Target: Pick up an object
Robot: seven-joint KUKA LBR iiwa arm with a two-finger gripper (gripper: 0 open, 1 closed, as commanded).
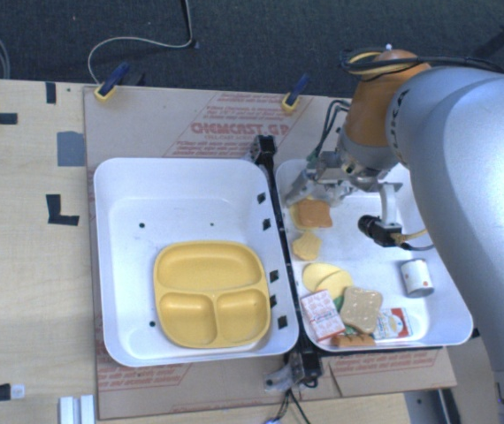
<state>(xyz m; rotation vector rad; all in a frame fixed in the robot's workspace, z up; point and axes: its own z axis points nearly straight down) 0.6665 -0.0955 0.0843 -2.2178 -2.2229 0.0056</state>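
A brown board on the bench [225, 126] carries two white bins side by side. In the right bin [451, 312], near its upper left part, lies a tan toast slice [314, 214]. The gripper [323, 182] is just above it; whether it is clenched or released, I cannot tell. Below lie yellow pieces [325, 278] and a small white can [416, 277]. The left bin [115, 228] holds a yellow divided tray [210, 291].

The grey arm [464, 175] comes in from the right and bends down over the right bin [442, 312]. Its orange band [367, 104] sits above the wrist, and the gripper [323, 184] hangs low over that bin's far left corner.
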